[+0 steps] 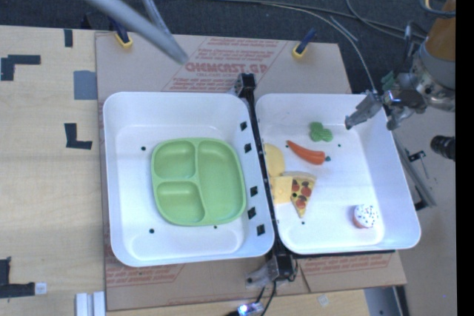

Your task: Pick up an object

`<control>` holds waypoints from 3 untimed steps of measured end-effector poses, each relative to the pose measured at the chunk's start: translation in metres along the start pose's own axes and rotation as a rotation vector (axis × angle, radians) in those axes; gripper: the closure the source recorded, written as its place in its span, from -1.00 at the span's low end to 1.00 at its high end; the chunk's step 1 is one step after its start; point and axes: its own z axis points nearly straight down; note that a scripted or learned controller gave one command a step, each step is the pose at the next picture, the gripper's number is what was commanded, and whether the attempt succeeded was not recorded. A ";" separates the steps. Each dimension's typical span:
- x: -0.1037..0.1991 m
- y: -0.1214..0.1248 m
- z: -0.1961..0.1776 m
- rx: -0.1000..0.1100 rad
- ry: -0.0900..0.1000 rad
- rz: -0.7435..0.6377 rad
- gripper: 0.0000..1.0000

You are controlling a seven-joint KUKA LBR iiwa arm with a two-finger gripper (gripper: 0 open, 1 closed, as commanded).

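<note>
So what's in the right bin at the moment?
In the right bin: a green piece, an orange carrot, a pizza slice overlapping a yellow item, and a white speckled piece. Whatever lies beneath the slice is covered.

arm point(441, 48): grey, orange band | claw point(370, 113): dark metal fingers | cables: black

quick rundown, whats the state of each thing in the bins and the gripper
green divided plate: flat in left bin, nothing on it
pizza slice: flat, right bin
chili pepper: lying, right bin
green toy: untouched
white spotted toy: near corner
gripper: above right bin, holding nothing
</note>
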 end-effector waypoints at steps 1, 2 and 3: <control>0.001 0.002 -0.008 -0.012 -0.003 -0.004 -1.00; -0.007 0.005 0.040 -0.008 -0.003 -0.003 -1.00; -0.003 0.008 0.104 -0.007 -0.003 -0.004 -1.00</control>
